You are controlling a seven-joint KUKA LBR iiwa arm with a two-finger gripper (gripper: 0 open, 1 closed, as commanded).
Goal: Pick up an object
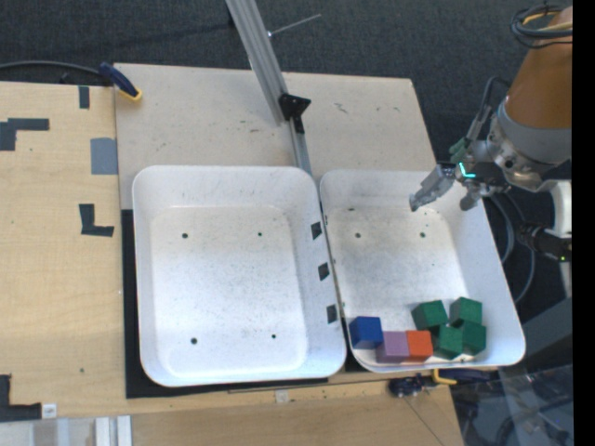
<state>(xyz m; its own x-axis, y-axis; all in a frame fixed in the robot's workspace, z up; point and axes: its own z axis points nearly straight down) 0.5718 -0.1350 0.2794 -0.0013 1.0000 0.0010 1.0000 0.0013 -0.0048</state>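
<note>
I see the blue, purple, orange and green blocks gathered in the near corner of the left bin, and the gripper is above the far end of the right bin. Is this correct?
Not quite: the camera view shows the blue block, purple block, orange block and green blocks in the near corner of the right bin, not the left bin. The gripper is indeed above the right bin's far end.

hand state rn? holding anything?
Hand: cannot be told whether open or closed; nothing visible in it. It sits above the far part of the right bin, away from the blocks at the near edge.
</note>
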